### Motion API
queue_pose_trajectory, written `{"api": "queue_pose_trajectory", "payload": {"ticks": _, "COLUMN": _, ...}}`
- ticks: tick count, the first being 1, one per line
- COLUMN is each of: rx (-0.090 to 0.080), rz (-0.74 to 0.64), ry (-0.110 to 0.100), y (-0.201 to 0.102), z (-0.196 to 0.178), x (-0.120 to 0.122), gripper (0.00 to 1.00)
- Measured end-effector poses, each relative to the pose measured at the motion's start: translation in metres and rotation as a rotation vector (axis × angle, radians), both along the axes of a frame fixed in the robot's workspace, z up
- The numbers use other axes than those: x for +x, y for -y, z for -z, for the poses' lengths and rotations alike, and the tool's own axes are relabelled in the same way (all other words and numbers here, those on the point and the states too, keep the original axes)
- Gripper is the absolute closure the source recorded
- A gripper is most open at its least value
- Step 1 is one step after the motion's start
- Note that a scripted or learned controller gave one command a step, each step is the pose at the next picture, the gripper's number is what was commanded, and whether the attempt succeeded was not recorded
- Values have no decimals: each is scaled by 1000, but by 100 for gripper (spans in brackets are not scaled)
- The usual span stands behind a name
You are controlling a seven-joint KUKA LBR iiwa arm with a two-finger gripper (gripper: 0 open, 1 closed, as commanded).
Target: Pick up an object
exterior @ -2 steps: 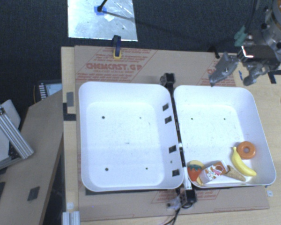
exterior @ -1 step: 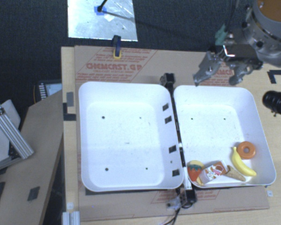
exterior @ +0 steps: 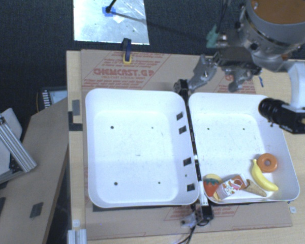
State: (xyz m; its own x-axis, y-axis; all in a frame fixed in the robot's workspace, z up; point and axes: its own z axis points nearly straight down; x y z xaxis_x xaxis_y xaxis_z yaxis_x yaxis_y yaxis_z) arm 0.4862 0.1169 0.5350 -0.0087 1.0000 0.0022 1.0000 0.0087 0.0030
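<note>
The banana (exterior: 263, 176) lies in the lower right corner of the right bin (exterior: 229, 123), crowded by an orange ring (exterior: 267, 162), a small packet (exterior: 232, 185) and a tomato-like piece (exterior: 212, 184). The gripper (exterior: 221, 78) hangs at the bin's upper edge, well apart, fingers spread and holding nothing. Best to descend over the banana's middle, fingers across its narrow width, clear of the wall.

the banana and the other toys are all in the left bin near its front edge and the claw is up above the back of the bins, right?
One thing is wrong: the camera view shows the banana and the other toys in the right bin, not the left. They lie near its front edge, and the claw is above the back of the bins.
</note>
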Motion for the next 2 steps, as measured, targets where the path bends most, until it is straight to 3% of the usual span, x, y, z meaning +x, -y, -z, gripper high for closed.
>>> {"api": "queue_pose_trajectory", "payload": {"ticks": 1, "rx": 0, "rz": 2, "ry": -1, "y": -25, "z": 0, "x": 0, "gripper": 0}}
{"api": "queue_pose_trajectory", "payload": {"ticks": 2, "rx": 0, "rz": -1, "ry": -1, "y": -92, "z": 0, "x": 7, "gripper": 0}}
